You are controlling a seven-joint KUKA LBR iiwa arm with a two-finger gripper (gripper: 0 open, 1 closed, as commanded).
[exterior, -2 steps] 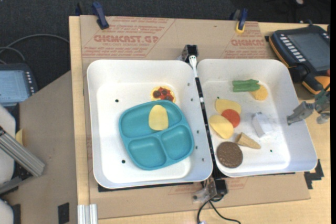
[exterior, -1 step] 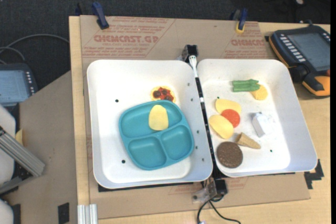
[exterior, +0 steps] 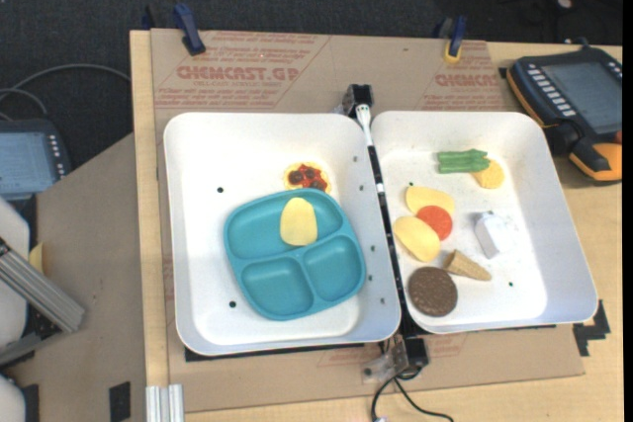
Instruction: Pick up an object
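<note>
How the gripper stands I cannot tell, and in the left bin point(exterior: 188, 212) a smooth yellow lump point(exterior: 299, 220) lies in the blue tray point(exterior: 297, 277) by a little red pizza point(exterior: 307, 177), while the right bin point(exterior: 539, 212) holds crowded toy food: a yellow oval point(exterior: 416, 237), a round brown cookie point(exterior: 433, 292), a green bean point(exterior: 463, 160), a grey block point(exterior: 488, 234).

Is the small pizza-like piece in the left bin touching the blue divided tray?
Touching, as far as the camera view shows: the pizza-like piece sits against the back rim of the blue divided tray, with no white bin floor visible between them.
</note>
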